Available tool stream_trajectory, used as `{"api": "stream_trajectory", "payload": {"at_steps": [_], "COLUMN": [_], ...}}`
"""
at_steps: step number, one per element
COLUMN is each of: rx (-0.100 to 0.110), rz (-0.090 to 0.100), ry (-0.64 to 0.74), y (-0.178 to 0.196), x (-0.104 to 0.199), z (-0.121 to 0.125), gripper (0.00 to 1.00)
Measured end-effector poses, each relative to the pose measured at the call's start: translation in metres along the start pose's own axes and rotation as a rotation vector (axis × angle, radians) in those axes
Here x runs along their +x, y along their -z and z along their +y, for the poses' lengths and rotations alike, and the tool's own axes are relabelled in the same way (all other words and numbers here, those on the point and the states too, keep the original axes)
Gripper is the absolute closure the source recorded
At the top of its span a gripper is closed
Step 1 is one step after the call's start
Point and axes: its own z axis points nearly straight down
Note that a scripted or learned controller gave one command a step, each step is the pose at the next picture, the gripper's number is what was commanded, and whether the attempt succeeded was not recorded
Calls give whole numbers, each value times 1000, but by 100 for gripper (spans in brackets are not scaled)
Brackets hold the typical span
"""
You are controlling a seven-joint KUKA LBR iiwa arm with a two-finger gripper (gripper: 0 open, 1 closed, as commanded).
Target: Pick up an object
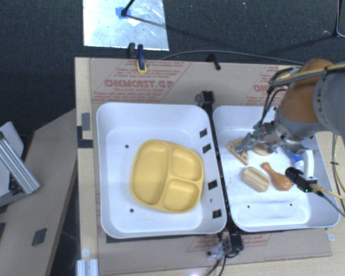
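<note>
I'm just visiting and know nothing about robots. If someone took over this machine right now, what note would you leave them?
Tool: low in the right bin, over a tan wedge-shaped piece; grip unclear.
Things: a pale wooden block and an orange-brown drumstick-like toy lie in that bin; a yellow divided plate sits in the left bin.
Done: nothing visibly lifted.
Left: grasp one object and raise it.

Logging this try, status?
Hand low in right bin, over the toast slice. Bread roll and wooden spoon loose nearby. Yellow divided plate in left bin.
</note>
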Motion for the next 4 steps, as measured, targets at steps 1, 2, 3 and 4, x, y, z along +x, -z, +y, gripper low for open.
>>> {"api": "stream_trajectory", "payload": {"at_steps": [1, 2, 3, 4], "rx": [-14, 6, 5, 5], "rz": [-3, -1, -1, -1], "ry": [0, 2, 3, 4], "y": [13, 63, 114, 160], "x": [0, -8, -18, -18], "z": [4, 12, 18, 20], "gripper": [100, 100, 100, 100]}}
